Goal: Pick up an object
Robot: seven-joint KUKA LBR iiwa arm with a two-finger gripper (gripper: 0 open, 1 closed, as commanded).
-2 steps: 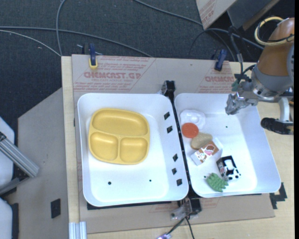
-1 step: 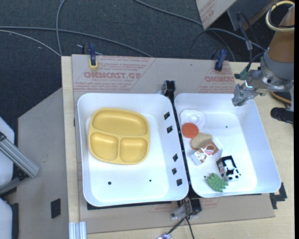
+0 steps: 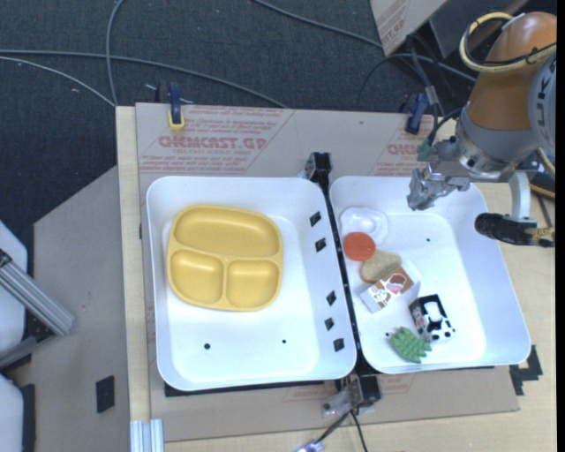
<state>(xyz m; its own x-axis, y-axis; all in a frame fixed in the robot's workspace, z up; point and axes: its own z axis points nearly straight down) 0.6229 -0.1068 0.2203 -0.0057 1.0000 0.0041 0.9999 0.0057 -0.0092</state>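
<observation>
Bench on a dark carpeted floor, seen from above

A pale board (image 3: 265, 141) printed with faded red lettering covers the bench top, held at its far edge by a blue and yellow clamp (image 3: 176, 104) on the left and a blue clamp (image 3: 413, 113) on the right. Around the bench lies dark grey carpet (image 3: 62, 132), crossed by thin grey cables (image 3: 110, 53) that loop in from the top. A piece of cardboard (image 3: 399, 19) sits at the upper edge. A metal rail (image 3: 31, 290) slants in at the left, beside something white at the lower left corner. The light is even and soft, with faint shadows.
</observation>
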